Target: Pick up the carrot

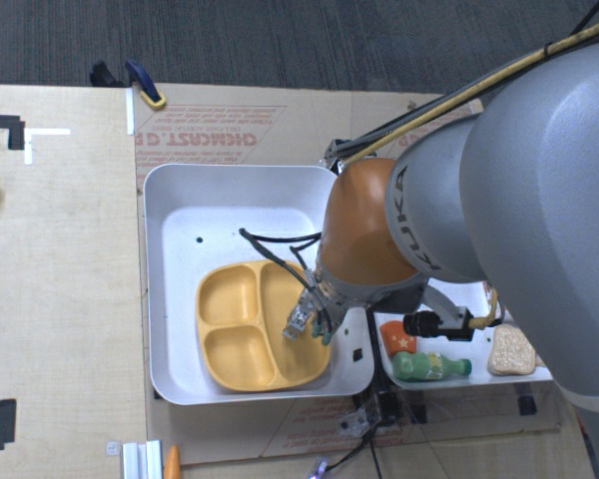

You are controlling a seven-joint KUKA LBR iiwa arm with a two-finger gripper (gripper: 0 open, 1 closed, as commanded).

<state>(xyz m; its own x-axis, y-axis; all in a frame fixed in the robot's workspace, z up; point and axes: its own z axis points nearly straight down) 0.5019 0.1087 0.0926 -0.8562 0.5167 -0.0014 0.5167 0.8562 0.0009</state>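
Gripper [306,319] hovers over the yellow tray [242,339] in the left bin [170,267]; its opening I cannot tell. Carrot [397,339] (orange, partly hidden) lies to the view's right, in the other bin.

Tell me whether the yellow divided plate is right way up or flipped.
Right way up: the yellow divided plate lies flat in the left bin, its three hollow compartments facing the camera.

Dark grey carpet [280,28] runs along the top of the view. Below it lies a pale wood bench [60,297]. A cardboard sheet [220,133] with reversed red print lies flat on the bench. Black brackets [5,128] sit at the bench's left edge. A blue-and-yellow clamp [145,85] lies at the bench's far edge. Lighting is even, with no hard shadows.
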